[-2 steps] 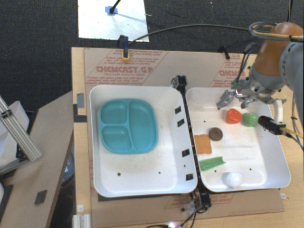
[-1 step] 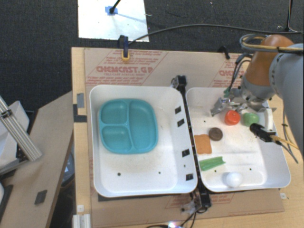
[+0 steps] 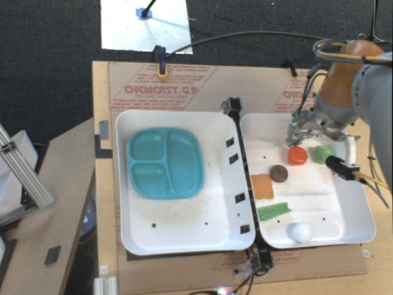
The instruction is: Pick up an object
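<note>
Dark carpet surrounds a wooden table (image 3: 104, 103), on which a sheet of cardboard printed in red (image 3: 159, 90) lies under two shallow white bins set side by side. A white square sheet (image 3: 144, 17) lies on the carpet behind the table, and a black cable (image 3: 245, 35) arcs across from it toward the arm.

Seen from the fixed overhead camera, the left bin (image 3: 178, 226) carries a teal divided plate (image 3: 166, 163), lying flat in its upper left part. The right bin (image 3: 350, 217) carries the small things: a red round object (image 3: 298, 156) near the back, a light green object (image 3: 322, 153) just beside it on the right, a dark brown disc (image 3: 279, 173) in front of the red one, an orange flat piece (image 3: 263, 187) close to the wall between the bins, a green strip (image 3: 273, 211) in front of that, and a white ball (image 3: 301, 231) near the front rim.

From the right the grey arm (image 3: 374, 97) reaches in, its orange band (image 3: 341, 78) above the wrist. Its gripper (image 3: 299, 136) hangs low over the back of the right bin, directly behind and above the red round object (whether it touches that object I cannot tell). Whether the jaws are released or clenched I cannot tell either; nothing is visibly between them. A black and white attachment (image 3: 342, 165) sticks out beside the light green object.
</note>
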Motion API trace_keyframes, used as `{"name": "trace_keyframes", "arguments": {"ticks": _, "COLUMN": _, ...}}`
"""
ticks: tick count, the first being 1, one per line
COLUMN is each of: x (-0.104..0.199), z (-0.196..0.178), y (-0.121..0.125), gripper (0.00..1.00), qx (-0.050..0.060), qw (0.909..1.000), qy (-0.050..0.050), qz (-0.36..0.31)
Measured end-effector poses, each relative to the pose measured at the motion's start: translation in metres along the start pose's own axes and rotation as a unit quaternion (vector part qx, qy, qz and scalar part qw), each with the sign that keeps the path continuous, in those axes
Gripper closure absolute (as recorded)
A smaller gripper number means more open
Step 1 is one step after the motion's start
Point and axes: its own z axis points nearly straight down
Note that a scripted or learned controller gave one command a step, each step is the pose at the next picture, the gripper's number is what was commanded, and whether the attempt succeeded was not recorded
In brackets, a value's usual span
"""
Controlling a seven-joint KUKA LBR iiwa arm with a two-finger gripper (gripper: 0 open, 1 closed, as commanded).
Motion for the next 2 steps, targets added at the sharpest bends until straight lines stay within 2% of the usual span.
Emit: {"name": "trace_keyframes", "arguments": {"ticks": 2, "x": 0.008, "z": -0.091, "y": -0.006, "gripper": 1.00, "qx": 0.000, "qw": 1.0000, "qy": 0.000, "qz": 0.001}}
